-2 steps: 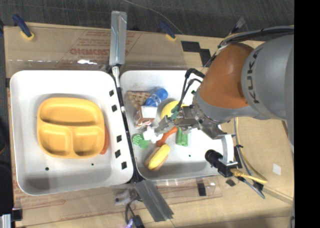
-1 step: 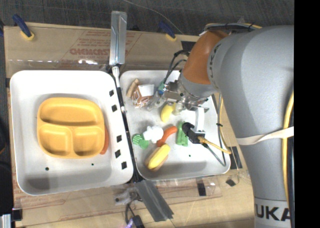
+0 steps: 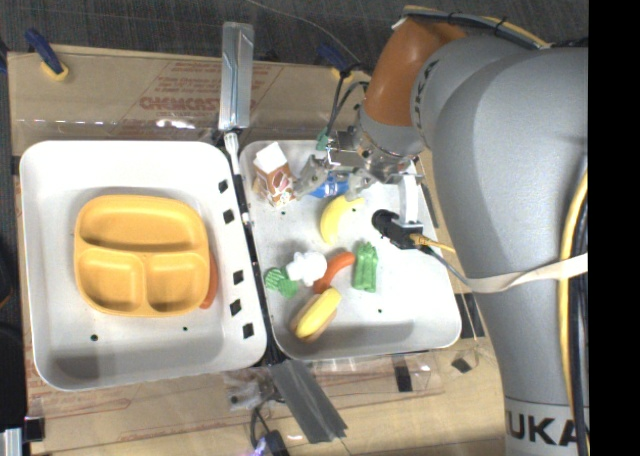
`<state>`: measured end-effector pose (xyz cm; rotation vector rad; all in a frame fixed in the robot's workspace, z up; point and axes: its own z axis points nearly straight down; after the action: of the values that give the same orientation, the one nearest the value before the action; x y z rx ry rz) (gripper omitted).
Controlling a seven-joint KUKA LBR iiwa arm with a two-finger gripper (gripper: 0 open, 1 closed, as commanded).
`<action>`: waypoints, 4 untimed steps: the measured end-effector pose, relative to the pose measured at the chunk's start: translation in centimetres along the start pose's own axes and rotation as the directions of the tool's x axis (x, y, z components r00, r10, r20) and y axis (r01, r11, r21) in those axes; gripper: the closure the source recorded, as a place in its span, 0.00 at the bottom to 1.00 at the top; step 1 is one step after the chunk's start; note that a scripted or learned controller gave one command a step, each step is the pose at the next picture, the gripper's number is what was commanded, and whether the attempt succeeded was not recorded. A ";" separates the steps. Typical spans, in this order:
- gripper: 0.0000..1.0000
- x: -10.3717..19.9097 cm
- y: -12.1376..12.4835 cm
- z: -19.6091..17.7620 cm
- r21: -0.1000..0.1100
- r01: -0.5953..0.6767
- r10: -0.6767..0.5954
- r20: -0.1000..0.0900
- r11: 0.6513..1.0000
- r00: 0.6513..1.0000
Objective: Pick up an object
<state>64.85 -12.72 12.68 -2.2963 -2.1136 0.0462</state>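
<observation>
Over right bin (image 3: 440, 319), at twelve o'clock: gripper (image 3: 345, 169) lowered among toys, grip state impossible to tell. Approach step, judged. Banana (image 3: 338, 216) just below, toward six; descent and closing needed next.

Both white bins (image 3: 40, 244) look like smooth moulded plastic with a soft sheen, and the yellow divided tray (image 3: 140, 249) in the left one is matt plastic. The arm's grey shell (image 3: 510, 144) is smooth and faintly glossy, its orange band (image 3: 400, 69) shinier. Behind the bins lies dull brown cardboard (image 3: 130, 84); a brushed metal strip (image 3: 236, 74) stands at the far divider.
</observation>
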 end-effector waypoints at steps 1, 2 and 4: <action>0.00 -3.2 -2.5 3.5 -0.039 0.274 -0.274 0.004 0.961 0.962; 0.00 -4.4 -7.5 3.9 -0.032 0.198 -0.198 -0.003 0.980 0.980; 0.00 -3.7 -0.8 -0.6 -0.031 -0.106 0.105 -0.012 0.994 0.994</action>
<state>63.79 -16.36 13.31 -2.4189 -2.0007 0.0019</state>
